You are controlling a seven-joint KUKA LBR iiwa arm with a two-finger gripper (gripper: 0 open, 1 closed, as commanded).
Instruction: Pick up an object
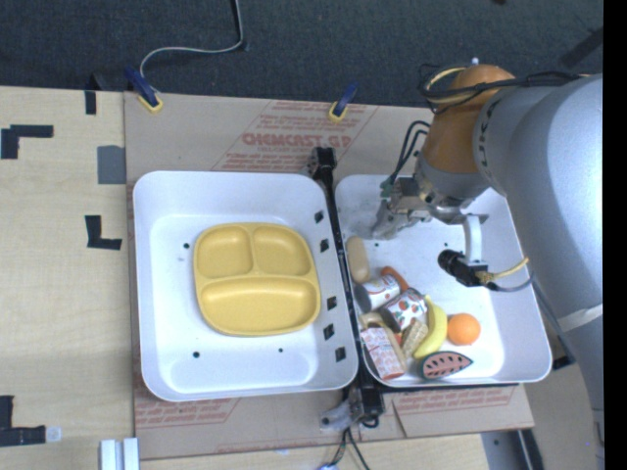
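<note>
Crowded food (407,326) lies apart from our gripper (392,215), whose state we cannot tell; we risk grabbing nothing.

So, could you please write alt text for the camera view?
The gripper hovers in the right bin, above toy food piled at its front: an orange, a banana, a watermelon slice. The left bin holds a yellow divided plate.

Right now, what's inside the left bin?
The left bin holds one thing: a yellow divided tray with three compartments, lying flat near the middle. White floor shows around it. Whatever lies under the tray is covered and cannot be seen.
</note>
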